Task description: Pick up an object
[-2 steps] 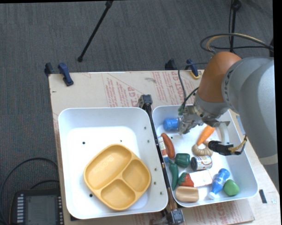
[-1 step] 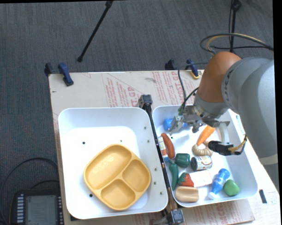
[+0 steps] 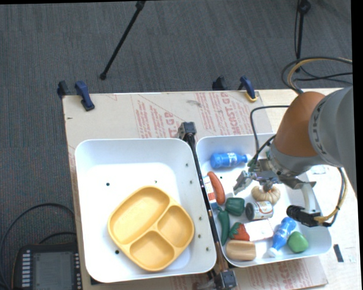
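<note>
Standing over the table (image 3: 139, 113), I record two shallow white bins side by side on it. Left bin (image 3: 98, 156): one yellow divided plate (image 3: 151, 228) lying flat in its lower half, apart from the walls. Right bin (image 3: 316, 250): a crowd of small items. A blue bottle (image 3: 228, 160) lies on its side near the upper left corner. A red sausage-shaped piece (image 3: 216, 186) sits by the left wall, with a dark green item (image 3: 234, 205) just beside it. Lower down are a strawberry-like piece (image 3: 238, 231), a bread roll (image 3: 241, 250) near the front wall, a white block (image 3: 260, 230), a small can (image 3: 259, 210), a second blue bottle (image 3: 283, 233) and a green round item (image 3: 298, 242) in the lower right corner. A pale garlic-like bulb (image 3: 266, 194) lies at the bin's middle. The arm (image 3: 315, 131) reaches in from the right, orange band showing, and its end effector (image 3: 258, 177) hangs just above the bulb with its fingers spread apart; nothing sits between them. Whether a fingertip touches the bulb cannot be told from this angle.
</note>
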### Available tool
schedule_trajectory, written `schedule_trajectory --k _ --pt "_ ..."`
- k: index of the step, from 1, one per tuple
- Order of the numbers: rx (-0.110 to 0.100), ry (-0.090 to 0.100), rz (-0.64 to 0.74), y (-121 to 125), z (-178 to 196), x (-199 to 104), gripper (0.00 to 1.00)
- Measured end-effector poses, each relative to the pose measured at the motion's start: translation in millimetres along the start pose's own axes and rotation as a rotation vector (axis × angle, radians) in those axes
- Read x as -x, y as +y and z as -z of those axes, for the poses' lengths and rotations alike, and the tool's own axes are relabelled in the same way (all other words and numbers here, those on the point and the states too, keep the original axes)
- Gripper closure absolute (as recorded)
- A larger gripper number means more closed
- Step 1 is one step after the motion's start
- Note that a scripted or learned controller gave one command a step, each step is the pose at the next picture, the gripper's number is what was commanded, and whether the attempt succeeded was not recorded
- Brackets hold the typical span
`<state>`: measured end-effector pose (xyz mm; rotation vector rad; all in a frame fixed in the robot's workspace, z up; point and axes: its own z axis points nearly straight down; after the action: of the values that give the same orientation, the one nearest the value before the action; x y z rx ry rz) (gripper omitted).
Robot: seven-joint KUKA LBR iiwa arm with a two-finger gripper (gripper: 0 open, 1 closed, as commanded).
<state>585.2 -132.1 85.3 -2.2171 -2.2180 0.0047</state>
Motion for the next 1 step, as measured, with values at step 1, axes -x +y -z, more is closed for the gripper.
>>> schedule_trajectory --k 1 --pt "0.001 0.001 0.004 59.0 0.6 46.0 0.0"
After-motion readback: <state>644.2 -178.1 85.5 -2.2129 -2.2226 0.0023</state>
